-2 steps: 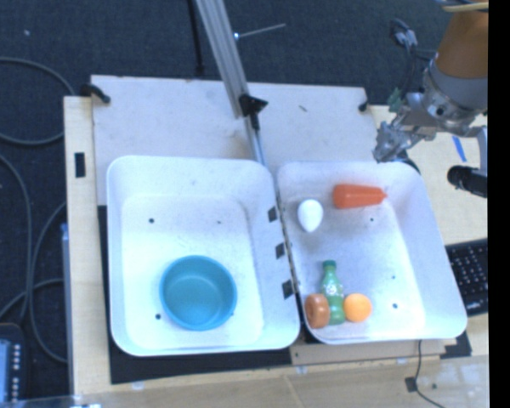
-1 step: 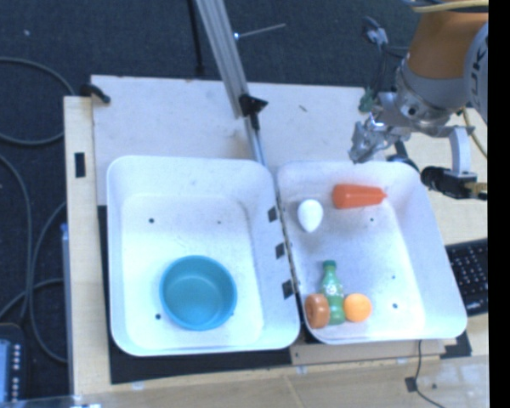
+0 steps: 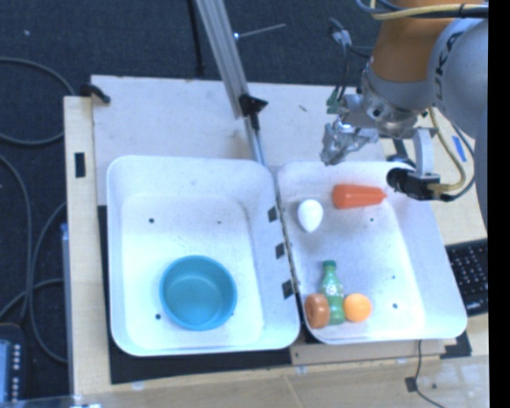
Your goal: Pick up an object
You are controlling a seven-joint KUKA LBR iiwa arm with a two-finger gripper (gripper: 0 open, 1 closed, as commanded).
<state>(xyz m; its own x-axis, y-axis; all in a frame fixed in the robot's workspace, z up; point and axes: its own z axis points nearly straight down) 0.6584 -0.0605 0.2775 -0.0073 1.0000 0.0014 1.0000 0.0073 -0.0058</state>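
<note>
The right bin (image 3: 425, 253) holds an orange carrot (image 3: 358, 196) near its far edge and a white egg (image 3: 309, 215) just left of it. At the bin's near edge lie a small green bottle (image 3: 330, 280), a brown-red round fruit (image 3: 317, 309) and an orange ball (image 3: 357, 308), close together. My gripper (image 3: 335, 150) hangs above the far rim of the right bin, up and left of the carrot, with nothing seen between its fingers. The left bin (image 3: 136, 219) holds a blue bowl (image 3: 198, 292).
A slanted metal pole (image 3: 225, 53) runs from the top of the view down to the gap between the bins. Black cables hang by the wrist at the right. A keyboard (image 3: 467, 274) lies past the right bin.
</note>
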